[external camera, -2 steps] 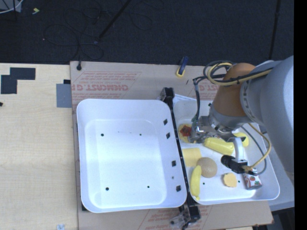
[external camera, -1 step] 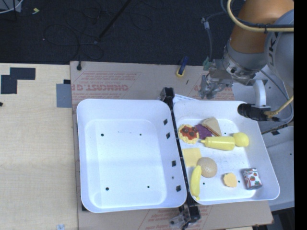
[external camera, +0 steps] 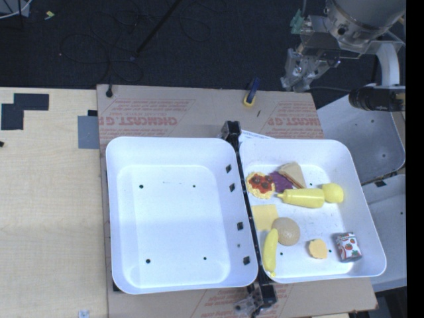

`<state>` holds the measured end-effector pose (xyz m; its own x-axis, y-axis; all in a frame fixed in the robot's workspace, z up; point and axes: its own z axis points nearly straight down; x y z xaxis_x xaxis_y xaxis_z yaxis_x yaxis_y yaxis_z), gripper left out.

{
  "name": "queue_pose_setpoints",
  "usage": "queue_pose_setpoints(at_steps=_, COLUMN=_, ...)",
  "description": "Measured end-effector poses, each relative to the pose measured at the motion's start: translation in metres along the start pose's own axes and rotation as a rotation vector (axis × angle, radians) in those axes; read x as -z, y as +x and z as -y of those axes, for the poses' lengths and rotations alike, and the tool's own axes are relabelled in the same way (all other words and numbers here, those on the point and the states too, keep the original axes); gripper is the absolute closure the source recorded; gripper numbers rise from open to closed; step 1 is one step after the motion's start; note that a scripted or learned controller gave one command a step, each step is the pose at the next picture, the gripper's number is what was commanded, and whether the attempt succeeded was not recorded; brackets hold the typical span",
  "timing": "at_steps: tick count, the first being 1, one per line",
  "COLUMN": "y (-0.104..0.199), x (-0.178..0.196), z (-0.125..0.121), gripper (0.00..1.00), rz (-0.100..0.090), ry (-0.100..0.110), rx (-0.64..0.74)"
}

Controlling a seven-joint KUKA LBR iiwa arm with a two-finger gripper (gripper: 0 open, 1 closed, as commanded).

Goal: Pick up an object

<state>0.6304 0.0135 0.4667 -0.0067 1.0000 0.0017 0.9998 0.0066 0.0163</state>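
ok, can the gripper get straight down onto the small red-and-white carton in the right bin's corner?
Probably yes: the small red-and-white carton stands apart from the other toys, though the bin wall is close. The gripper hangs above the bench.

Dark floor (external camera: 165, 32) with loose cables (external camera: 99, 25) beyond the bench. Pale wood benchtop (external camera: 46, 230) at left with grey patches. Brown printed cardboard sheet (external camera: 172, 114). Grey metal plate (external camera: 371, 138) at right.

Yellow bottle (external camera: 310, 197), yellow banana (external camera: 270, 251), white bins (external camera: 126, 152)
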Motion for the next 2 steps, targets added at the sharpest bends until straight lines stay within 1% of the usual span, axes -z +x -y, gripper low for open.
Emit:
queue_pose_setpoints(at_steps=1, y=0.022, x=0.076, z=0.008, gripper=1.0, rz=0.001, ry=0.01, rx=-0.003)
queue_pose_setpoints(at_steps=2, y=-0.034, x=0.07, z=-0.015, gripper=1.0, rz=0.005, ry=0.019, rx=-0.011)
